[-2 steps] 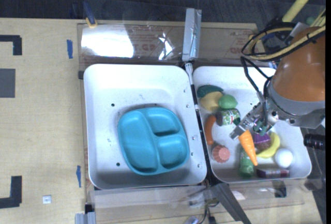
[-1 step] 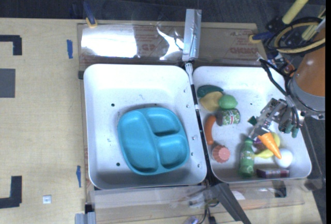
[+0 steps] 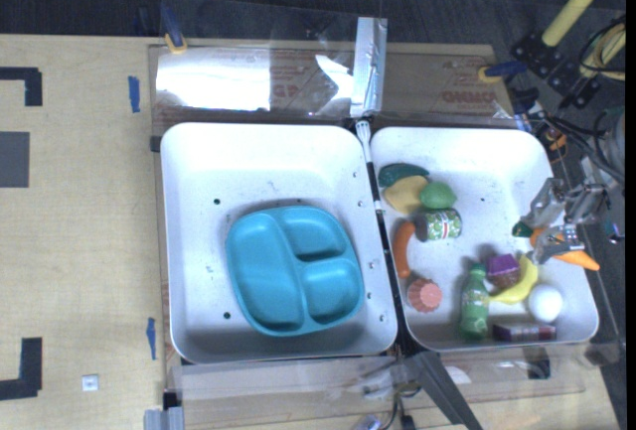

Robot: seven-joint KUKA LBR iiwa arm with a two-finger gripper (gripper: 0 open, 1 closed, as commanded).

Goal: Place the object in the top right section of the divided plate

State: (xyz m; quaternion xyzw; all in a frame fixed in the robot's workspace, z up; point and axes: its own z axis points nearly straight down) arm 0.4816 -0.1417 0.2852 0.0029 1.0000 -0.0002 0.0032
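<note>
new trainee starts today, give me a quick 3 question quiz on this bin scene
1. True or false: the blue divided plate lies in the left bin.
2. Which item lies closest to the white egg? A) carrot B) banana C) pink round piece
3. Fill in: the green bottle lies in the ____ bin.

Key: 1 true; 2 B; 3 right. The gripper is at the right edge of the right bin.
</note>
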